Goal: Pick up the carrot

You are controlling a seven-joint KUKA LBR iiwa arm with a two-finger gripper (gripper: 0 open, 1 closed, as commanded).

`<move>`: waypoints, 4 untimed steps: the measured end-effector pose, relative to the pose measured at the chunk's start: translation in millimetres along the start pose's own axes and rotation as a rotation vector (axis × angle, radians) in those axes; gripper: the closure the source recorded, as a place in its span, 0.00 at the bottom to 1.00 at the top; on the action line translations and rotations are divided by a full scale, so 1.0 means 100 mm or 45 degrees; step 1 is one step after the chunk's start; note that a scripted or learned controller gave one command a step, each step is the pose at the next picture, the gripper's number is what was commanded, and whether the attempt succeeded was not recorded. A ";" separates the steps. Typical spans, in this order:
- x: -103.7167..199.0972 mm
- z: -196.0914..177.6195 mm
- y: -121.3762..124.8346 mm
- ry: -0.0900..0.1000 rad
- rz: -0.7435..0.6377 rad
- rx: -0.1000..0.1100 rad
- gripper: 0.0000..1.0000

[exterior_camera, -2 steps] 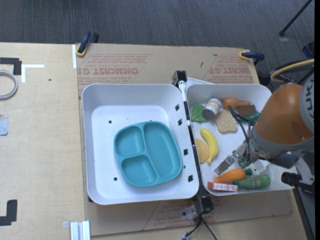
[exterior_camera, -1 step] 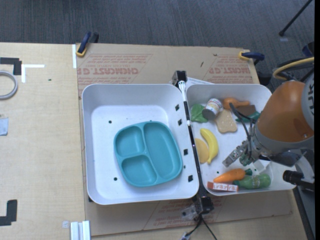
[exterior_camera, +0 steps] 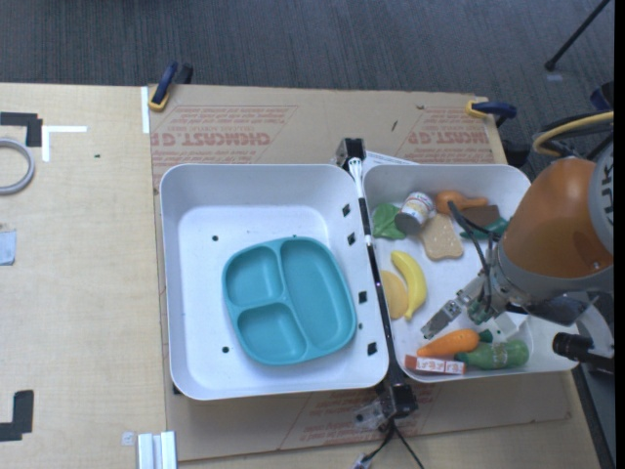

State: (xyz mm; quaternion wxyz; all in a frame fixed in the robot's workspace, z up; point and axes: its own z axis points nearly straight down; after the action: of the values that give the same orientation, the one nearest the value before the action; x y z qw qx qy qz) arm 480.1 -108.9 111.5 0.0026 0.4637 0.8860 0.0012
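Cardboard-topped bench (exterior_camera: 244, 125), two white bins side by side. Carrot (exterior_camera: 450, 343) lying in right bin (exterior_camera: 391, 179) near front edge, beside green vegetable (exterior_camera: 498, 357). Gripper (exterior_camera: 461, 309) low, just above carrot; fingers apart, holding nothing. Grasp not yet made; closing and lift remain.

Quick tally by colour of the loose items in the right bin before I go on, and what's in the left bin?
Right bin:
Orange: 2, the carrot and an orange item at the far side
Yellow: 2, the banana and a yellow slice
Green: 2, the leafy piece and a green vegetable
Tan: 1, the bread slice
White: 1, the small can
Red: 1, the flat packet
Left bin:
Teal: 1, the divided plate
Total: 10
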 end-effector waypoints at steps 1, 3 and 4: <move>0.01 0.19 -0.02 0.006 0.106 0.005 0.00; 0.01 0.10 -0.01 0.003 0.110 0.002 0.00; 0.00 0.00 0.00 0.001 0.111 -0.001 1.00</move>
State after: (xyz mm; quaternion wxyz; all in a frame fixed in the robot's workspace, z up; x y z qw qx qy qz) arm 480.0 -109.4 111.5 0.0024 0.5020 0.8649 0.0016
